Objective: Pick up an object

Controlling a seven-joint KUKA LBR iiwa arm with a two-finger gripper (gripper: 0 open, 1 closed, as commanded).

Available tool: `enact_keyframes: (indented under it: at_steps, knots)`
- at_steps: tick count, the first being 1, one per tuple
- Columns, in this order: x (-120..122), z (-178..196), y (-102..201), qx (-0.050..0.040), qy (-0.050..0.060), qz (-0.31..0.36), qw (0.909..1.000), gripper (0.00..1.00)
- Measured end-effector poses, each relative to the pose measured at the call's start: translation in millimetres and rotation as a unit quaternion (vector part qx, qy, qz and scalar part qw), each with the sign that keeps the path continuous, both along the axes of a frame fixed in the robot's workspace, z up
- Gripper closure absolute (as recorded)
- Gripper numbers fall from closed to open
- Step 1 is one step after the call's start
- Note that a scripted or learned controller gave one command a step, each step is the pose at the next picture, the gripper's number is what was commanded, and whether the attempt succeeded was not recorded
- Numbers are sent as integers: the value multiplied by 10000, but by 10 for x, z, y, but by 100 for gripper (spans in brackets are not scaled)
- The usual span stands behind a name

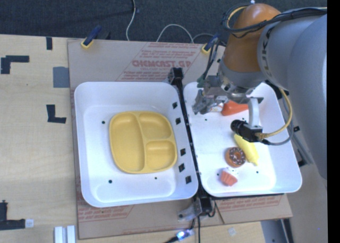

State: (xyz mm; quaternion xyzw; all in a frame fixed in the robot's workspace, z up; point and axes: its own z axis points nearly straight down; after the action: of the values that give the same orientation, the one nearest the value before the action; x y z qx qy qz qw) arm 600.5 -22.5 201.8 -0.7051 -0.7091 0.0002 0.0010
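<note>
Four small food toys lie in the right bin (284, 183), right of centre in the frame: a carrot (234, 108), a banana (247, 149), a doughnut (235, 157) and a cupcake (228, 177). The gripper (206, 100) hangs low just left of the carrot, likely lined up for it; nothing shows between its tips, and its opening I cannot tell. The left bin (85, 130) holds a yellow tray (142, 141).

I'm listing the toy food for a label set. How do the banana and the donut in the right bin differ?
The banana is yellow and long, lying at a slant; the donut is brown, round and flat with a hole. The banana's upper end reaches under a black part of the arm; the donut lies uncovered. Both rest in the right bin, side by side.
</note>
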Motion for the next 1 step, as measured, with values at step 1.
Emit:
enact_keyframes:
  at_steps: [1]
  knots:
    - [-110, 1, 566, 1, 6, 4, 10000, 100]
